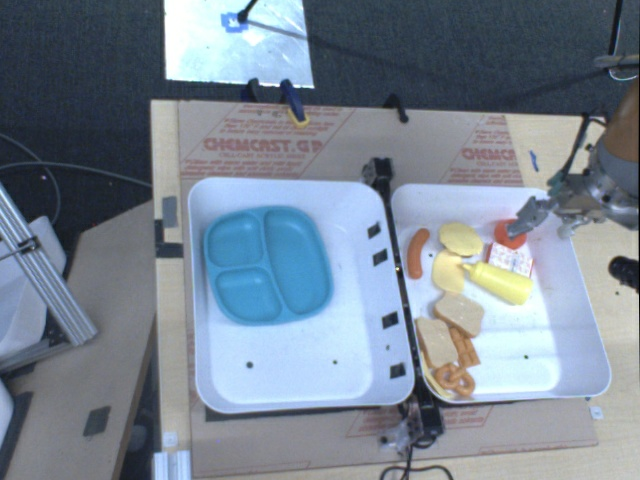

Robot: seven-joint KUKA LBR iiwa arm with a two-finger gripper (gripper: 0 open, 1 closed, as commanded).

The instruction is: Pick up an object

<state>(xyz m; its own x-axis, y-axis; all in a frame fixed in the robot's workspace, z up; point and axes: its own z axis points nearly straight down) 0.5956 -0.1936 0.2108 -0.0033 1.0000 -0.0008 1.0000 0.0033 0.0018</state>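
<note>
in the right bin (575,298): about eight toy foods, among them one sausage (417,252), one yellow bottle (497,281), one pretzel (452,378)
left bin (290,388): one blue divided plate (268,264)
bench (330,133): brown board
gripper (530,215): over the red piece (510,232), perhaps touching; finger spread unclear

Fixed above the tabletop (470,133), looking down at a slant from the near edge toward the far edge. Far enough back to take in both shallow white plastic bins, the left one (240,378) and the right one (560,358), with the brown printed cardboard sheet (270,143) under them. Beyond the far edge, dark carpeted floor (90,58) and a shiny square foil sheet (235,38). At the right margin, the grey arm with its orange band (615,163) reaching in.
</note>
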